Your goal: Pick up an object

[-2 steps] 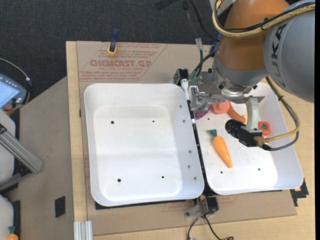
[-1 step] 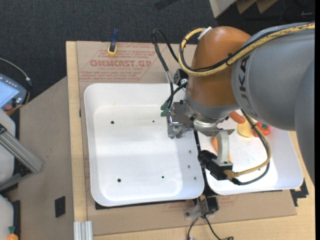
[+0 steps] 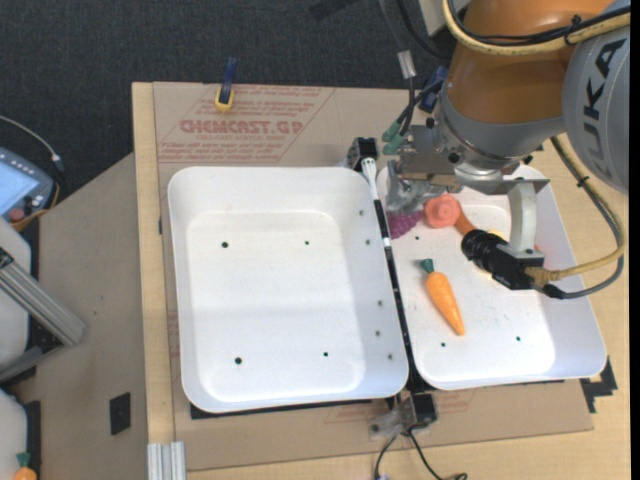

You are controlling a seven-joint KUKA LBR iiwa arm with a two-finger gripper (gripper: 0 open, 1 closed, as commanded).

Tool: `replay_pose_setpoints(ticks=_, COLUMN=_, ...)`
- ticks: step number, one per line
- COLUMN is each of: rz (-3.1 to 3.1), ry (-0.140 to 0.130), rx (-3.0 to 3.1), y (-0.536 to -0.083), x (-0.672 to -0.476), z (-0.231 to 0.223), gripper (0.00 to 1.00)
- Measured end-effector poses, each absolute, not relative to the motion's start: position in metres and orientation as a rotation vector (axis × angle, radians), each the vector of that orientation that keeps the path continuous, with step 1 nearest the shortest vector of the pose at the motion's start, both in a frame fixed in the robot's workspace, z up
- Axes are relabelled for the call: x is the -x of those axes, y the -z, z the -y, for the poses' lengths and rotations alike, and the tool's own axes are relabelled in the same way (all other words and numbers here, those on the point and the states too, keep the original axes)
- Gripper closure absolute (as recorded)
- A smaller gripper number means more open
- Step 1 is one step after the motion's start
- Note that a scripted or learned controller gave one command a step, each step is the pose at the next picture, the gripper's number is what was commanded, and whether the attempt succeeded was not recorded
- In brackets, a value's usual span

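Observation:
My gripper hangs low over the far left corner of the right bin, under the grey and orange arm. Just below it lies a small purple object against the bin's left wall. A salmon-pink round object sits right beside the gripper, with an orange piece next to it. A toy carrot with a green top lies apart in the middle of the right bin, pointing toward the front. The arm hides whatever is directly under the gripper.
The left bin stands beside the right one, the two walls meeting along a dark seam. A black cable fitting on the arm overhangs the right bin. A blue and yellow clamp sits on the cardboard at the back.

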State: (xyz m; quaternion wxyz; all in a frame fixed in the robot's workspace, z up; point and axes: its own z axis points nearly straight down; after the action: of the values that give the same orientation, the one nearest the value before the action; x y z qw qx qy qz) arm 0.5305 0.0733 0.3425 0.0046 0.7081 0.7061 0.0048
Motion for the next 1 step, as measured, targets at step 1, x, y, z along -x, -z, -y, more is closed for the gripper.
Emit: replay_pose_setpoints(ticks=1, rz=-2.237, ry=0.006, rx=-2.215, y=-0.3061, x=-0.5017, z=-0.1618, gripper=1.0)
